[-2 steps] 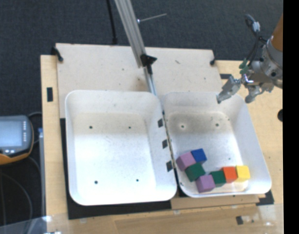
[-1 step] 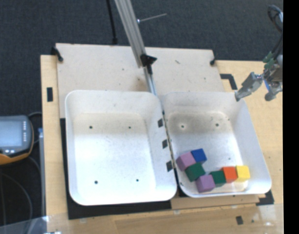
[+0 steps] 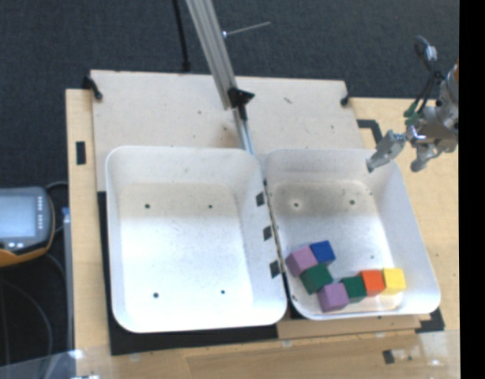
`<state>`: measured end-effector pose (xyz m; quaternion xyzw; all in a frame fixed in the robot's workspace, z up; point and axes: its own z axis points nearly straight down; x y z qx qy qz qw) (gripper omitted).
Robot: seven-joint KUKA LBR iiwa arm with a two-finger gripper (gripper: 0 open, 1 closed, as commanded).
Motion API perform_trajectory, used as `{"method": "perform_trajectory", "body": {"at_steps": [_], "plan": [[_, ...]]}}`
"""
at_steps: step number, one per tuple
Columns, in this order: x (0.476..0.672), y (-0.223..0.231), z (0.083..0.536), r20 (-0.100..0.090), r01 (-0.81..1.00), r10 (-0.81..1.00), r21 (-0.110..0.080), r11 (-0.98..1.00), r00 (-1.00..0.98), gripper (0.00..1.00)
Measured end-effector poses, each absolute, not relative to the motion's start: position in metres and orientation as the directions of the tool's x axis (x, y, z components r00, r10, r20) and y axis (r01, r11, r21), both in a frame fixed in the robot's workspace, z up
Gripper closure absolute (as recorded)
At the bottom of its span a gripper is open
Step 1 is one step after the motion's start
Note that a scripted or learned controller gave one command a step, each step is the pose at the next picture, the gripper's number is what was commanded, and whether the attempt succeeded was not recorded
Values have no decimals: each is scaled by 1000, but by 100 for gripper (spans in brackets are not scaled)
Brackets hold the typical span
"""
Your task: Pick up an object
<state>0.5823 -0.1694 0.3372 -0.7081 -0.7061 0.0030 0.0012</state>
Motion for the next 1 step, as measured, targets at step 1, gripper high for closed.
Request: {"method": "perform_trajectory", "body": {"at_steps": [1], "plan": [[609, -205, 96, -5, 1000, 1000, 4, -2, 2, 0]]}}
